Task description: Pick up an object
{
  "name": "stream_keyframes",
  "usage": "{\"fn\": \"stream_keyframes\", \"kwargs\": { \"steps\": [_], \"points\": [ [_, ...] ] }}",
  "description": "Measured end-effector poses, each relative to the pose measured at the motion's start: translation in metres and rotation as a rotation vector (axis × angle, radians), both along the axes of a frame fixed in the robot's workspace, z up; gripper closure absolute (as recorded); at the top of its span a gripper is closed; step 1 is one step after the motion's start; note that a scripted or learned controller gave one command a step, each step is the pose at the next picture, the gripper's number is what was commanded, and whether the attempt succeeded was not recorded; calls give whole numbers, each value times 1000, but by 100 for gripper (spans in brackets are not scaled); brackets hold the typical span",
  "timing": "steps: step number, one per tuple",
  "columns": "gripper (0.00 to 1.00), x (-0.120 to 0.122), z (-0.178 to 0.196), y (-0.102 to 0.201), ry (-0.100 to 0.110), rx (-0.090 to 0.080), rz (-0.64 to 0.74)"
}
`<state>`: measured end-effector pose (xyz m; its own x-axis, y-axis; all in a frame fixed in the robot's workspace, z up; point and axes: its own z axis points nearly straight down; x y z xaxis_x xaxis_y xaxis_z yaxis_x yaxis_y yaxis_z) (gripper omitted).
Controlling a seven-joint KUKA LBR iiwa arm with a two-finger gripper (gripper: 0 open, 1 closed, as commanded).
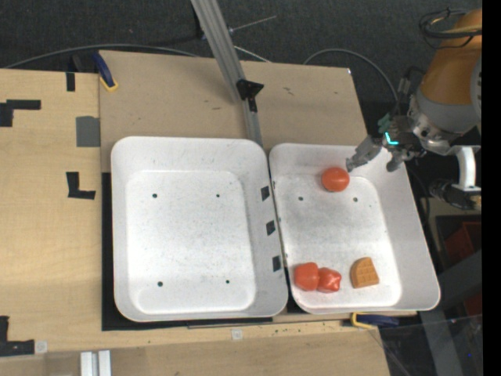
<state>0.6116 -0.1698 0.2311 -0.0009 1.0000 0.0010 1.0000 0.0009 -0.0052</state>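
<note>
Plywood bench [180,92], two white bins side by side. Task thing, by my reading: orange ball [336,179], lying free in far part of rt bin [407,233]. Hand [381,154] just beside it, up-right, fingers spread, grasping nothing. Near edge: red lumps [316,277], tan block [364,272]. Lft bin [188,151] alongside. Status: pick not yet made; descent, closing, lift all outstanding.
</note>
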Motion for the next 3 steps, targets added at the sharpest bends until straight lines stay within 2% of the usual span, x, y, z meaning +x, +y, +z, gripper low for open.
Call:
{"fn": "stream_keyframes", "kwargs": {
  "steps": [1,2,3],
  "points": [
    [0,1,3,0,-4,-1,1],
    [0,-6,-59,6,2,0,1],
    [0,-13,-106,11,1,-1,1]
  ]
}}
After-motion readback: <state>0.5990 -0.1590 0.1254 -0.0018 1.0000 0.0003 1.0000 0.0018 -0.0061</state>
